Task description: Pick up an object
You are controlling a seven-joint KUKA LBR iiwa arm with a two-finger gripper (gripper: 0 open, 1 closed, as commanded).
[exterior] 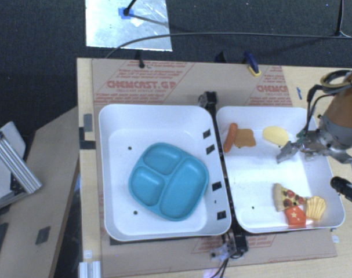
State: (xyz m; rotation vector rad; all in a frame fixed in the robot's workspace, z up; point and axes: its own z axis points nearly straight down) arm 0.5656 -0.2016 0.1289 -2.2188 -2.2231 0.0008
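We see our arm (343,117) coming in from the right edge, its orange band uppermost and the grey wrist below it angled down and to the left. Dark cables loop over the top of the wrist. At its end our gripper (286,152) points leftward and slightly down, hanging low, with nothing visible between its tips.

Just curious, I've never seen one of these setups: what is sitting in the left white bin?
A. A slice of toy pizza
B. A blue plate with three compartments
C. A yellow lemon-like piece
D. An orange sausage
B: the blue divided plate lies in the left bin, while the small food-like pieces, such as the pizza slice, lie in the right bin.
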